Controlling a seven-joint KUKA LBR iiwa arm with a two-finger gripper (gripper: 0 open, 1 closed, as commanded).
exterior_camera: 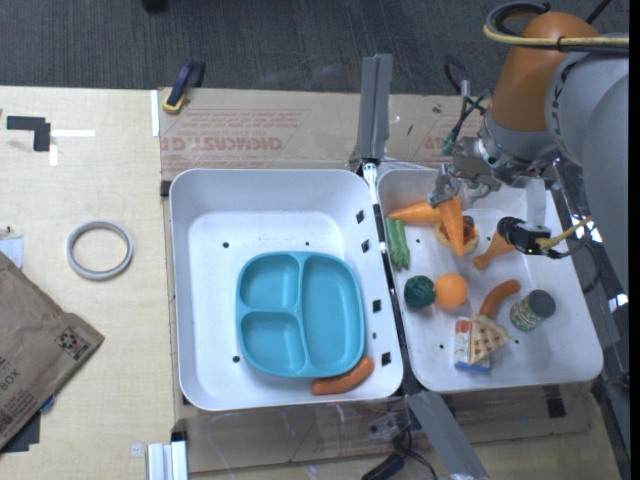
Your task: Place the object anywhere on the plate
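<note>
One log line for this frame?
gripper: over right bin, at carrot | grasp: unclear | plate: left bin, bare | sausage: beside plate

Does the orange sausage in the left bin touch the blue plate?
Touching. In the camera view the sausage lies against the lower right edge of the plate, partly overlapping its rim, with no white bin floor visible between them.

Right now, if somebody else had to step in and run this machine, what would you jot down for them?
Gripper: over the right white bin, at an orange carrot-shaped toy; grip cannot be confirmed.
Teal three-compartment plate: in the left white bin, nothing on it; an orange sausage-shaped toy lies against its near rim.
Done: nothing placed.
Left: lift one object, carry it across, set it on the plate.
</note>
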